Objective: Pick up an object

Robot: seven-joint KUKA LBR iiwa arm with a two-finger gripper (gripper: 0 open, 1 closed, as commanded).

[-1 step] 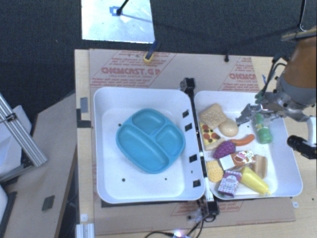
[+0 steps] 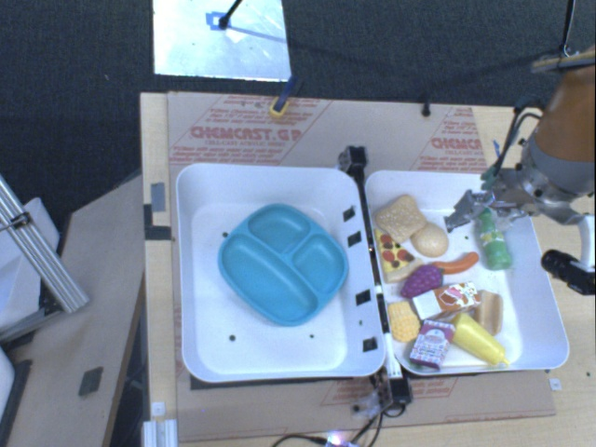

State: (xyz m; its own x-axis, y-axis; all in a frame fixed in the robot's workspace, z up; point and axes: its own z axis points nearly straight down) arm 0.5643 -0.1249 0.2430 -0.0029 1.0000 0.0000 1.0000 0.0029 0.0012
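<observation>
The right bin (image 2: 549,347) holds several toy foods. Among them are a tan cracker (image 2: 400,216), a pale round bun (image 2: 429,240), a pizza slice (image 2: 394,255), an orange carrot (image 2: 456,264), purple grapes (image 2: 424,279) and a yellow piece (image 2: 479,339). A green bottle-shaped toy (image 2: 493,242) lies near the bin's right side. My gripper (image 2: 477,212) hangs low over the upper right of this bin, just above the top end of the green toy. Whether it touches the toy is unclear from this angle.
The left bin (image 2: 200,343) contains a blue divided plate (image 2: 282,262). A black-clipped divider (image 2: 365,259) separates the two bins. A pink carton (image 2: 430,345) and a red-and-white packet (image 2: 457,297) lie at the front of the right bin. The arm's grey body (image 2: 563,170) overhangs the right rim.
</observation>
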